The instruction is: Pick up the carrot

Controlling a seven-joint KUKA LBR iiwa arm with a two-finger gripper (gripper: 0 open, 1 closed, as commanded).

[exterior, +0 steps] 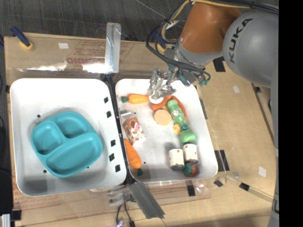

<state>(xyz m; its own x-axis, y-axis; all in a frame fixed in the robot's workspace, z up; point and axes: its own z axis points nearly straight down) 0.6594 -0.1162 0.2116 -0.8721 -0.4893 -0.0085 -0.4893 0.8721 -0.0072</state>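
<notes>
Camera view: carrot [133,154] lies lengthwise along right bin's [203,126] left wall, tip toward far end; gripper [158,90] well apart, finger state unclear

Single fixed camera, mounted above the bench [236,126], looking down at a slant. Both bins fall within frame side by side: left bin [23,126] and right bin [201,122], seen whole from a middling height. Bench far edge lies toward the frame's top, near edge toward its bottom. The arm [246,32] enters from the right, nearest the lens and cut off by the frame
</notes>
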